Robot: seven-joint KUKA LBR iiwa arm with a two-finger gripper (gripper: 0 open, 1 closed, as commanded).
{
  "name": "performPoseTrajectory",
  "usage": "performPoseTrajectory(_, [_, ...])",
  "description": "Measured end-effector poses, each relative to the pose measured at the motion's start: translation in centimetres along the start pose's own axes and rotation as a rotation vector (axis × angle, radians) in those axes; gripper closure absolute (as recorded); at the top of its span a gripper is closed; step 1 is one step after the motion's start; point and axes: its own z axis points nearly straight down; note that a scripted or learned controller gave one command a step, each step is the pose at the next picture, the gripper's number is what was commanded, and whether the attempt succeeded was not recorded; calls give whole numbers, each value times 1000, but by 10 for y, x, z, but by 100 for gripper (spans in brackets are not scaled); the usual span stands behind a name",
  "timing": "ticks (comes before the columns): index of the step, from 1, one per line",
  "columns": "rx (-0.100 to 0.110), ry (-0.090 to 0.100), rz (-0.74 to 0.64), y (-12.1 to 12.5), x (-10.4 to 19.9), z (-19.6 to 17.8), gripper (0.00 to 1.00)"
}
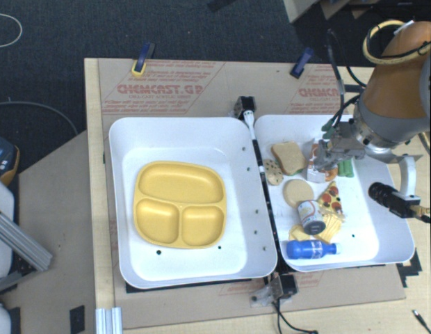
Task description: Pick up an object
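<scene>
Objects for the pick sit in the right white shallow plastic bin (389, 245): tan bread-slice-shaped piece (288, 156) near the bin's far left, small beige dotted piece (273, 172) just beside it at the divider, round tan cookie-like disc (298, 191) below those, small silver can with a red label (312, 218) lying tilted just under the disc, yellow ridged piece (329, 225) touching the can on its right, red-and-orange spotted slice (331, 199) above that, blue plastic bottle (309, 250) lying on its side near the front wall.

Grey arm with orange band (396, 82) reaches in from the right. Gripper (329, 160) sits low over the far middle of the right bin, next to a green item (346, 167). Can't tell how the gripper stands; nothing visibly held.

Left white bin (125, 207) carries a yellow three-compartment plastic tray (179, 204), lying flat, roughly centred.

Both bins rest side by side, touching, on the cardboard-covered table (201, 89).
</scene>
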Motion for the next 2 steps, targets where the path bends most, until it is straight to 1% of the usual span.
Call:
performPoseTrajectory(1, [4, 3, -2, -13, 9, -9, 100])
performPoseTrajectory(2, [3, 1, 2, -11, -7, -5, 100])
